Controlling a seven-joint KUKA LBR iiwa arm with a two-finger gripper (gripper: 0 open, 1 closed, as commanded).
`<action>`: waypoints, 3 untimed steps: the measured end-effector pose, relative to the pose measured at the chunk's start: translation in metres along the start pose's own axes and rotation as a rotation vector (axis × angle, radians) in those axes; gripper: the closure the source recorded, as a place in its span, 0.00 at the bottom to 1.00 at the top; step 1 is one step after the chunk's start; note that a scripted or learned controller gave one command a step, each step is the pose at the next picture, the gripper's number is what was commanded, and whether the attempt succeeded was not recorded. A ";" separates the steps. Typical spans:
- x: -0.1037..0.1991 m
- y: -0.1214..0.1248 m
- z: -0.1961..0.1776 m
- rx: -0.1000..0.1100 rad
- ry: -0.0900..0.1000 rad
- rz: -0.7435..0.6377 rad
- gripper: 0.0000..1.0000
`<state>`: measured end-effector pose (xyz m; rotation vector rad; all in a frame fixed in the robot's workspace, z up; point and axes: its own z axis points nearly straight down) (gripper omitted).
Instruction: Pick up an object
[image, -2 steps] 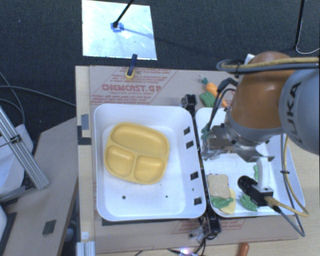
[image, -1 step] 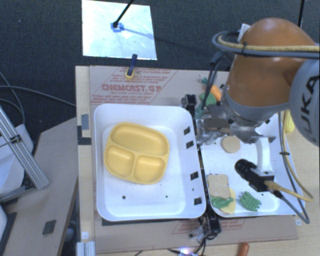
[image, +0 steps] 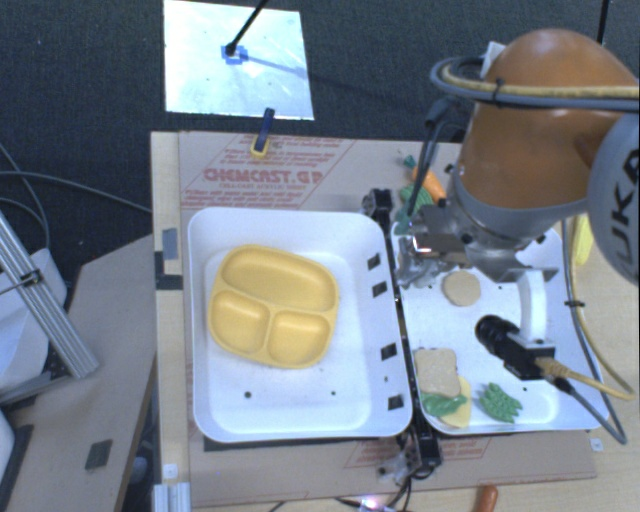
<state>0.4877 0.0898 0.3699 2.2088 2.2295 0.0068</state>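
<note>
Gripper (image: 418, 248) low over the right bin (image: 445, 328), at its far edge beside the left bin (image: 235, 400); open or closed cannot be told. Round biscuit (image: 461, 289) just beside it. Bread slice (image: 437, 370) and green leaf (image: 500, 402) along the near edge. Yellow compartment plate (image: 270, 305) centred in the left bin.

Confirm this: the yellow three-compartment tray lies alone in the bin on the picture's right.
Not right. The camera view shows the yellow tray lying alone in the left bin, on the picture's left. The right bin holds the food pieces instead, among them a bread slice and a round cracker.
</note>
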 end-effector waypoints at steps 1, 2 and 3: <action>-0.086 -0.002 0.006 0.003 -0.002 0.017 1.00; 0.015 0.000 -0.046 -0.002 0.003 -0.004 1.00; 0.010 0.000 -0.055 -0.001 0.000 0.001 1.00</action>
